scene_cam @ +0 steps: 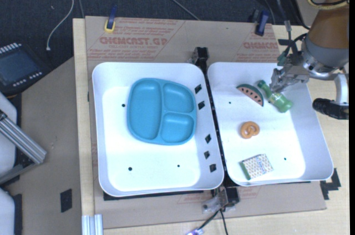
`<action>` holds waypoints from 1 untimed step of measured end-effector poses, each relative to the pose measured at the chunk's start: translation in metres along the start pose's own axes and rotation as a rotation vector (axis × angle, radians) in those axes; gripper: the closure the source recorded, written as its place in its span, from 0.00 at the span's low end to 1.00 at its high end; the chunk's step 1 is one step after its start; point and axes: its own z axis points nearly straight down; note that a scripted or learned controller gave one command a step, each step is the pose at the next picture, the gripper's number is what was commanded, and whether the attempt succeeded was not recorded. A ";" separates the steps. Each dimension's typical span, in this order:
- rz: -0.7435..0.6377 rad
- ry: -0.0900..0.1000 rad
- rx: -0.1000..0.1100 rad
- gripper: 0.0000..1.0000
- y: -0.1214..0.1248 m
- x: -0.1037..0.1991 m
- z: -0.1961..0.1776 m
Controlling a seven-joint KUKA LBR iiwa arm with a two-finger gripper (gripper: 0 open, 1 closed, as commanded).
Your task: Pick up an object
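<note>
- Camera view takes in two white bins; the left bin (111, 167) is the landmark for what follows, and it holds the largest thing on the bench, a blue divided plate (162, 112) lying flat near its middle.
- Right of that bin, touching it along a shared edge, sits the right bin (310, 139), which carries the small things.
- At the far side of the right bin from the left bin, the gripper (280, 81) is low over the bin's upper part; whether it is released or clenched cannot be told.
- Just below it lies a green object (279, 100), seemingly the task's thing, small and probably light; it looks like smooth plastic, so it may slip. It touches or nearly touches a watermelon-slice toy (250, 93), which lies on its side nearer the left bin.
- A sound hold would seem to be across the green object's narrow width, clear of the slice.
- Lower in the right bin, a speckled packet (257, 165) lies flat and thin, likely hard to pinch.
- Between packet and slice sits an orange pretzel-like toy (249, 129), small, apparently stiff, well apart from the others.
</note>
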 end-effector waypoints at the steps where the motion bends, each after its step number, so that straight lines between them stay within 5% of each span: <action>1: -0.001 0.001 0.000 1.00 0.002 0.000 -0.055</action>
